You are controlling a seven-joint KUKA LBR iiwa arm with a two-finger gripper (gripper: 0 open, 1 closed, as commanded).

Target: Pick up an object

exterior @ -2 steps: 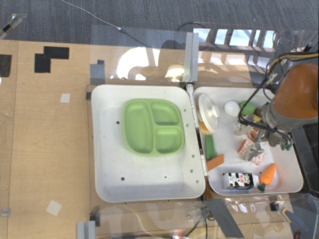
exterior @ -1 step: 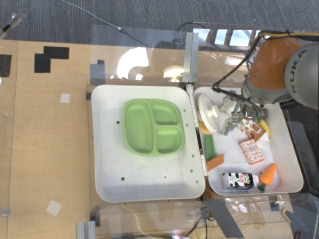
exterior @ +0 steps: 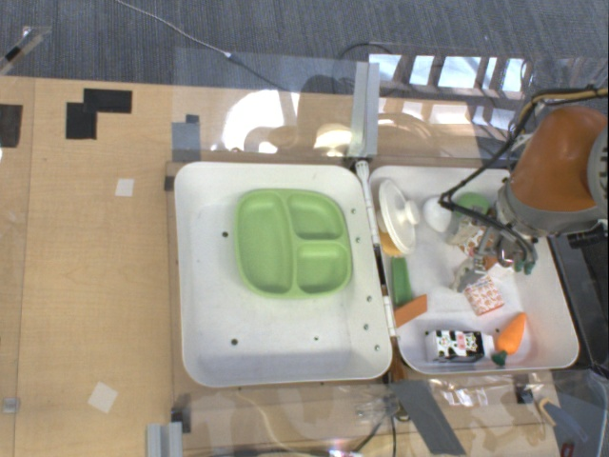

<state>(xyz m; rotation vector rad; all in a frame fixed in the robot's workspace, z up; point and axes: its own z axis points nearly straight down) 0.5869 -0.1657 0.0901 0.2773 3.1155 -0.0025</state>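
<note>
Orange-banded and reaching in from your right, the arm has its gripper low in the right bin, just above the small red-and-white packet, though you cannot tell whether it is open or what it grips. From what you can see, nothing is lifted yet. The toy carrot, the black box and the packet all lie on the bin floor, so the pick remains.
</note>
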